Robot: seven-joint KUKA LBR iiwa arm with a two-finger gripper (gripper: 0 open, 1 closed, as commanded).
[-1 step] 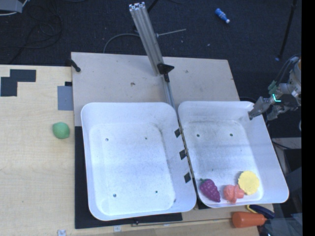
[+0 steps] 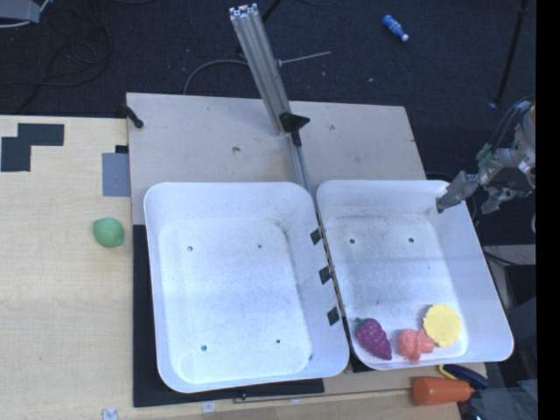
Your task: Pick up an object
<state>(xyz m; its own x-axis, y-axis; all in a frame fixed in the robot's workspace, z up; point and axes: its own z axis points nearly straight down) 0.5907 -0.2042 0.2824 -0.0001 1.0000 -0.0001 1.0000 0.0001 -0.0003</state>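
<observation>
1. Pincer (image 2: 472, 192) hangs at the upper right rim of the right bin (image 2: 394, 208), its two fingers spread apart with nothing between them.
2. Near that bin's lower edge lie a purple grape bunch (image 2: 374, 338), an orange-pink toy (image 2: 415, 343) and a yellow round piece (image 2: 443, 324), close together.
3. Beside it sits the left bin (image 2: 229, 287).
4. A green ball (image 2: 108, 232) rests on the counter (image 2: 52, 304), left of both bins.
</observation>
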